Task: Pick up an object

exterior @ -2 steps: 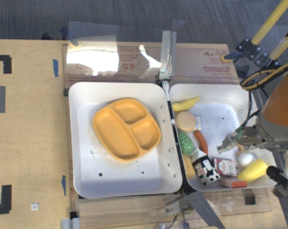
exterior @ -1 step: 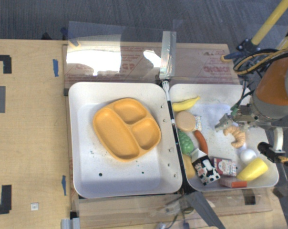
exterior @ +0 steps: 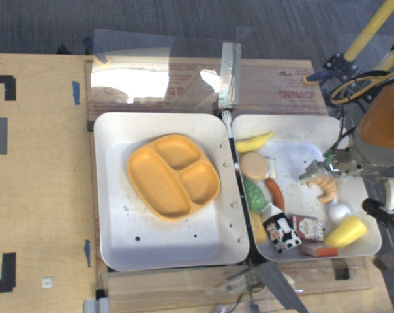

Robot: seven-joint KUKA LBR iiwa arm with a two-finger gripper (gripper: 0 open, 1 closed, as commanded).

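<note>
My gripper [exterior: 314,171] hangs over the right bin [exterior: 301,128], just above and left of a tan croissant [exterior: 327,188]. Nothing shows in its grasp. Around it in that bin lie a yellow banana [exterior: 254,141], a round tan biscuit [exterior: 254,167], a green vegetable [exterior: 254,196], an orange-red sausage [exterior: 274,193], a black-and-white cow toy [exterior: 282,232], a pink carton [exterior: 310,227], a white egg [exterior: 340,211] and a yellow cone [exterior: 346,231].
The left bin [exterior: 112,175] holds an orange divided plate [exterior: 173,176]. A thin divider wall [exterior: 235,175] separates the bins. The arm's orange band [exterior: 383,119] and dark cables [exterior: 353,87] crowd the right edge. A clear plastic sheet [exterior: 158,77] lies behind the bins.
</note>
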